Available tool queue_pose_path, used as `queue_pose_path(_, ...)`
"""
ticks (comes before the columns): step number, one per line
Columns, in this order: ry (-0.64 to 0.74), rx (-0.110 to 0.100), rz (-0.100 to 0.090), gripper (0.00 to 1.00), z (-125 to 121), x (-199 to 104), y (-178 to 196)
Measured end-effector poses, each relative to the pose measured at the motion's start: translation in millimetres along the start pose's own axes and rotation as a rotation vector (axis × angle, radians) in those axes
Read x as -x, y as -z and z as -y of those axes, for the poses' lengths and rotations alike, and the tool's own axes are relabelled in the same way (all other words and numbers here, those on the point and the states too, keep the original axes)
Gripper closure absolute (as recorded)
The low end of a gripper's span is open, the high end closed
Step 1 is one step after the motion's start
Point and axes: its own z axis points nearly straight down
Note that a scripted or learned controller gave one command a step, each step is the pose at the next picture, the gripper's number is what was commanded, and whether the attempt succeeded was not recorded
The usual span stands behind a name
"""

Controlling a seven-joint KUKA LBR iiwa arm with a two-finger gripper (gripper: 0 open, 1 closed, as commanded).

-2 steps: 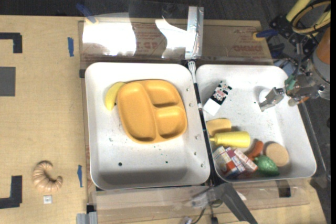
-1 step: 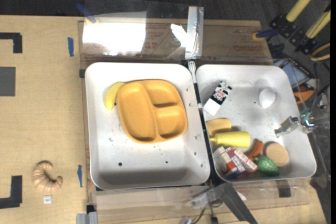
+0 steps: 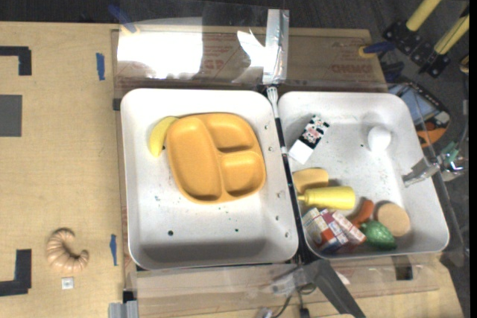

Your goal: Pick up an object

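- Down at the six o'clock edge, a grey bracket (image 3: 328,287) pokes up from under the bench, and just above it sits the pile in the right bin (image 3: 417,182).
- That pile crowds the bin's six o'clock corner: a yellow bottle-shaped toy (image 3: 332,197), a small printed carton (image 3: 334,229), a green piece (image 3: 378,234), a tan round cookie-like disc (image 3: 393,218) and something red (image 3: 363,209) between them, all touching or nearly so.
- Up toward twelve o'clock in the same bin, a black-and-white box (image 3: 311,136) lies alone, with a white ball (image 3: 379,138) off at its three o'clock, well apart.
- Left bin (image 3: 141,182): an orange divided tray (image 3: 215,157) fills the middle, and a banana (image 3: 156,134) peeks out at its nine o'clock.
- Out on the bench at seven o'clock, a curled pastry-like toy (image 3: 65,249) sits by itself.
- At three o'clock, over the right bin's rim, there's metal that looks like the gripper (image 3: 440,164) — too cut off to tell whether its fingers are apart or together, and nothing is visibly between them.
- My read: this is the approach stage, nothing picked yet.
- Next move calls for choosing a target. The lone box or ball offers clean access; the corner pile risks nudging neighbours.
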Motion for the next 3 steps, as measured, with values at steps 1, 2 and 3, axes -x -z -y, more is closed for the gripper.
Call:
queue_pose_path(1,0.178,0.000,-0.001,0.00,-50,-46,53)
queue_pose_path(2,0.113,-0.012,-0.007,0.00,-43,-73,-45)
queue_pose_path(3,0.179,0.005,0.001,0.00,-104,-51,-129)
